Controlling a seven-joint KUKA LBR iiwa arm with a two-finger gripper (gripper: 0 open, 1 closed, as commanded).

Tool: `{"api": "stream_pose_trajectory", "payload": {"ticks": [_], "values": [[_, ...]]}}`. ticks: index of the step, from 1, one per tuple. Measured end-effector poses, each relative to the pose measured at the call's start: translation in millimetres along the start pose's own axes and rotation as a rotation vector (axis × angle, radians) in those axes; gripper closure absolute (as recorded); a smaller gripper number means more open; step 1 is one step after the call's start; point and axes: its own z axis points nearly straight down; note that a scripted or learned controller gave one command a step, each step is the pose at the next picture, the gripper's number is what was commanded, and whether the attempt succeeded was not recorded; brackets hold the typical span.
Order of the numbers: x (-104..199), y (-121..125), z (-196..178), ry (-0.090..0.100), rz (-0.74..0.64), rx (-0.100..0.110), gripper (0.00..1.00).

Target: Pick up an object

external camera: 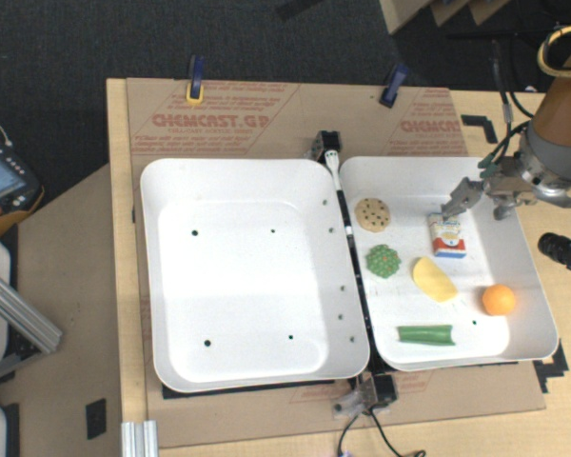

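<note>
2 white bins [238, 255] — smooth, glossy plastic — on matt cardboard [295, 112].

Two white bins [171, 284] sit side by side, and the right bin holds one cookie [372, 214], one small carton [448, 239], one green ball [383, 261], one yellow lemon [434, 280], one orange [499, 300] and one green pepper [425, 334].

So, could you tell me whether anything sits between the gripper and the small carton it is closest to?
Nothing visible does. The gripper hangs right above the small carton in the right bin. The cookie, green ball, yellow piece and orange all lie off to the sides.
</note>
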Motion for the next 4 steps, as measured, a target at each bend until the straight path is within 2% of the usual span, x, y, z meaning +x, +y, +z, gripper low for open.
{"api": "stream_pose_trajectory", "payload": {"ticks": [1,2,3,4], "values": [[-2.5,23.4,107.4,0.002,-0.001,0.007,0.0],[3.3,29.1,100.7,-0.001,-0.001,-0.001,0.0],[38.4,-5.9,17.3,0.001,-0.002,-0.002,0.0],[34.2,-76.8,-22.1,0.002,0.003,0.004,0.0]]}}
